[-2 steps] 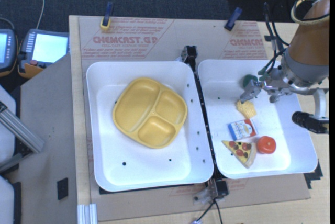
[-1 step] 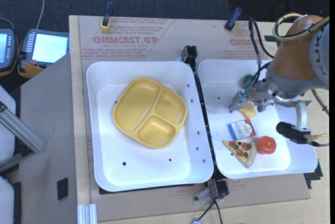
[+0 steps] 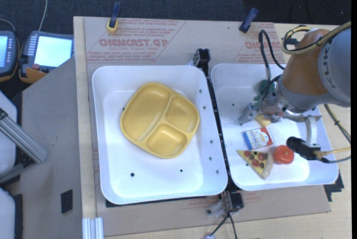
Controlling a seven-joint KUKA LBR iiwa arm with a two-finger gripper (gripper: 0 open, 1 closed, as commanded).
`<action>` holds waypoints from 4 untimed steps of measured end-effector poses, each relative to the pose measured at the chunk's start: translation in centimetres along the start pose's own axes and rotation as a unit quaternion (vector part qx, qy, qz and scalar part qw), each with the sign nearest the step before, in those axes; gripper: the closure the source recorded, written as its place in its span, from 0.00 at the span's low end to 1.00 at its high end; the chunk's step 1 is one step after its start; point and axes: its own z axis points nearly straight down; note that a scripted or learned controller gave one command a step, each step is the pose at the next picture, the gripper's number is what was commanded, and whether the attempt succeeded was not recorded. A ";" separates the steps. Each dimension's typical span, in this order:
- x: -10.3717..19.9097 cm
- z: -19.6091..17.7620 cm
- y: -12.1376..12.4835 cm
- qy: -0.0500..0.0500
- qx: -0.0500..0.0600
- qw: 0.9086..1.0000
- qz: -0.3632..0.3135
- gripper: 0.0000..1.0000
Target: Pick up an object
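The right bin holds several small items. A white, blue and red carton lies near its middle. A toy pizza slice sits just in front of the carton, and a red tomato is right of the slice. My gripper reaches down into the bin's upper middle, directly above the carton. A small yellow item shows partly beneath the gripper, and a green piece peeks out behind it. Whether anything is held is hidden by the wrist.
The left bin carries a yellow divided plate at its centre. The grey and orange arm covers the right bin's far right side, with black cables trailing over its right rim.
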 end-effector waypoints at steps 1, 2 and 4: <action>-0.1 -1.5 0.3 -0.001 -0.006 1.000 0.001 1.00; 0.1 -5.8 0.6 0.003 0.000 1.000 -0.001 1.00; 6.1 -10.8 0.8 0.005 0.004 1.000 -0.004 1.00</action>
